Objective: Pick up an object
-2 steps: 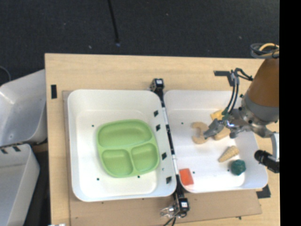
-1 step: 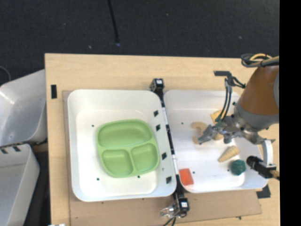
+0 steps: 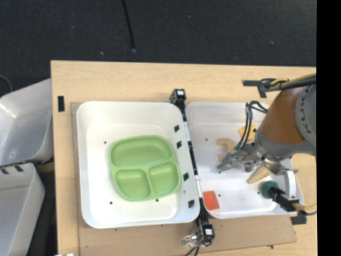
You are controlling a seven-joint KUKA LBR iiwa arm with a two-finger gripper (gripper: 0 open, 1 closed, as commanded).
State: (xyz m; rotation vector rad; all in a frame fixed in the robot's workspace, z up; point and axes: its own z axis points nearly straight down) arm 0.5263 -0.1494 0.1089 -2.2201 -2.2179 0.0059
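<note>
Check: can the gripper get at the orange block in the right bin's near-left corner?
Probably yes. The orange block lies alone on bare floor, nothing over it; the gripper is just above-right. The bin wall beside it may crowd one finger.

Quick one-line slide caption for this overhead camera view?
Grey, orange-banded arm's gripper low in right white bin near orange block; green divided plate in left bin.

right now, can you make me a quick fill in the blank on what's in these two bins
1. The green divided plate lies in the ____ bin.
2. That plate has ____ compartments.
3. The small orange block sits near the front corner of the ____ bin.
4. The tool is over the ____ bin, near a tan piece.

Missing words: left; three; right; right
</note>
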